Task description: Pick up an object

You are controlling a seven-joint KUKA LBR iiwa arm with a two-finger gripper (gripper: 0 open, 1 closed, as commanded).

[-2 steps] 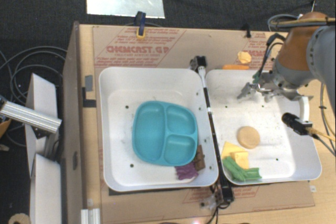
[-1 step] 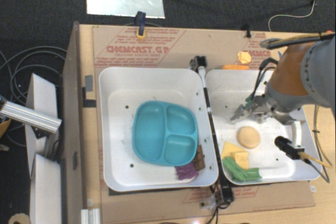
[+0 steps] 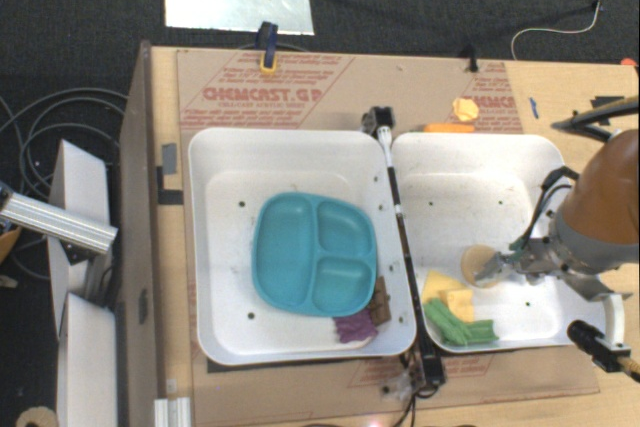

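Down in the right bin [image 3: 530, 165] my gripper [image 3: 497, 267] sits low over a round tan piece [image 3: 476, 265], right at its edge. I can't tell from up here whether it has closed on anything. Just beside lie yellow blocks [image 3: 447, 294] and a green piece [image 3: 460, 327]. I judge this the grasp step; next I need a firm close, then a straight lift.
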